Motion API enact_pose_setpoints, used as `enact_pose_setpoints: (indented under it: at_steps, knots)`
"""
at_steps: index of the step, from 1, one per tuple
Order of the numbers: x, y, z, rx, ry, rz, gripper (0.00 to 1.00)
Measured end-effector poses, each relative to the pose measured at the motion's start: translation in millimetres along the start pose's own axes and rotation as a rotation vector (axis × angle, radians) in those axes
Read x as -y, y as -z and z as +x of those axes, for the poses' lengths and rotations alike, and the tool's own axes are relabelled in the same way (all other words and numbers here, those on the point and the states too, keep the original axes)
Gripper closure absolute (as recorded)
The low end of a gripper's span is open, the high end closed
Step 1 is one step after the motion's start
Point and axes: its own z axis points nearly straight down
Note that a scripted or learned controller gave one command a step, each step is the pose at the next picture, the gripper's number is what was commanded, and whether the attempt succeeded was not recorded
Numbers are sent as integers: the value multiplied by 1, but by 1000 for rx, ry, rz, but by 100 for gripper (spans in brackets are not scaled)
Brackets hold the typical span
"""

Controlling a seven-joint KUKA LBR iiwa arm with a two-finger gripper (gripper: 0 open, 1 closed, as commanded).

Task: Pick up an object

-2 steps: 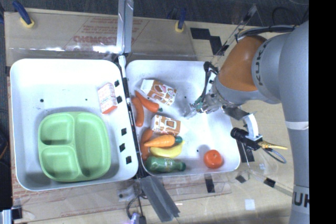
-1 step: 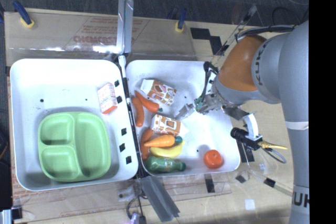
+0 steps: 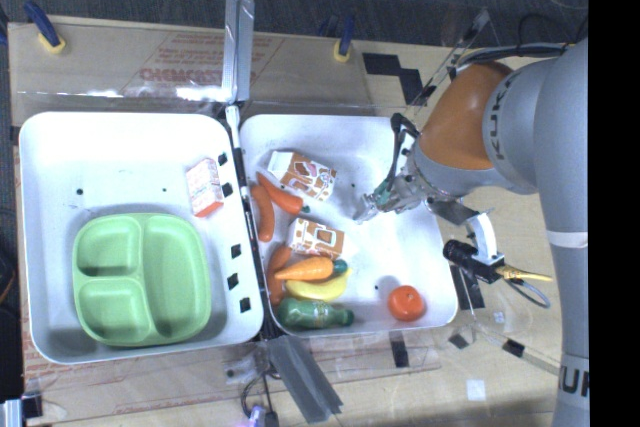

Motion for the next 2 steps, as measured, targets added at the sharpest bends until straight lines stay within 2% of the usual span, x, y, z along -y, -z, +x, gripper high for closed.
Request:
enact_pose_setpoints:
  at_steps: [1, 2]
  knots:
    - [0, 0, 0, 0, 0, 0, 0]
    - [-1, 10, 0, 1, 5, -1, 100]
